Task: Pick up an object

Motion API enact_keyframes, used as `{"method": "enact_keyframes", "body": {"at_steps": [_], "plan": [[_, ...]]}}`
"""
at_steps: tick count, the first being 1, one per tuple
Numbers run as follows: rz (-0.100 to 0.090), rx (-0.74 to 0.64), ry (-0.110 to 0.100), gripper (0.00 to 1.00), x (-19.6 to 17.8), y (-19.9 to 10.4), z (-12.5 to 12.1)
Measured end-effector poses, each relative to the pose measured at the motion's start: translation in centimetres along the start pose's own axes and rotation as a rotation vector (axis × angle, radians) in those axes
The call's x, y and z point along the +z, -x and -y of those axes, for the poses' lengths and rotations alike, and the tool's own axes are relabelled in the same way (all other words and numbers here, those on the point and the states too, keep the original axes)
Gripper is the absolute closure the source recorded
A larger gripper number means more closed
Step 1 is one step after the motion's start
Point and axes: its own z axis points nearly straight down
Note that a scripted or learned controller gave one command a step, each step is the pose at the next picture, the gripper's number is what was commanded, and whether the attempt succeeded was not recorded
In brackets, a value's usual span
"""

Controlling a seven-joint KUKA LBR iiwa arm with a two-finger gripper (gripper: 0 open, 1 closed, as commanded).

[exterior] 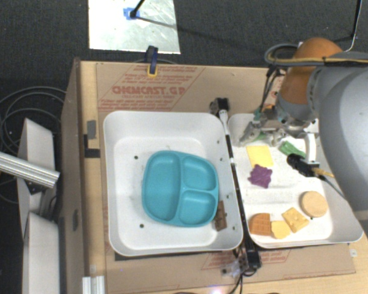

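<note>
Nearest the camera, along the front of the right bin [343,228], lie an orange biscuit-like piece [260,224], two yellow-tan wedges [289,222] and a round tan disc [313,203]. Behind them sit a purple piece [260,176] and a yellow block [259,155], its long axis running front to back. The pincer [265,131] hangs at the bin's far edge, just behind that yellow block (the likeliest pick). Whether the pincer is spread or pressed together cannot be made out. A green piece [291,148] is partly covered by the arm [343,109]. The left bin [119,164] holds a teal divided plate [180,188].
</note>
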Motion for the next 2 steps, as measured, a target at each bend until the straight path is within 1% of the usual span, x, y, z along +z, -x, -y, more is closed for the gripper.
{"method": "enact_keyframes", "body": {"at_steps": [1, 2], "plan": [[0.0, 0.002, 0.016, 0.0, 0.0, -1.4, 6.5], [0.002, 0.003, 0.018, 0.0, 0.1, -0.7, 10.1]]}}
